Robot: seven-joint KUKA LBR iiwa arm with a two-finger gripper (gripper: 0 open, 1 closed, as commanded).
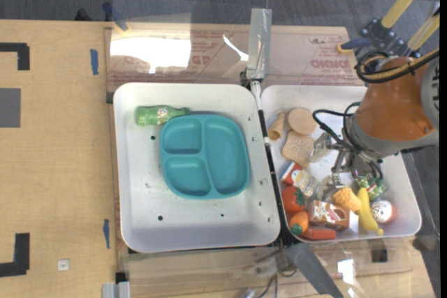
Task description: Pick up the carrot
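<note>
The carrot point(299, 222) is a short orange piece with a bit of green at its top. It lies near the front left corner of the right bin point(412, 209), among other toy foods. My gripper point(347, 169) hangs low over the middle of that bin, below the orange band of the arm point(390, 108). It is to the right of the carrot and further back, apart from it, just above a yellow corn cob point(348, 198). The carrot is not in the gripper.
Packed around the carrot are a red tomato point(291, 198), a long red-orange piece point(320, 235), a snack packet point(328, 213), a banana point(368, 212) and bread pieces point(299, 147). The left bin point(133, 220) holds a teal divided plate point(206, 154) and a green bottle point(159, 114).
</note>
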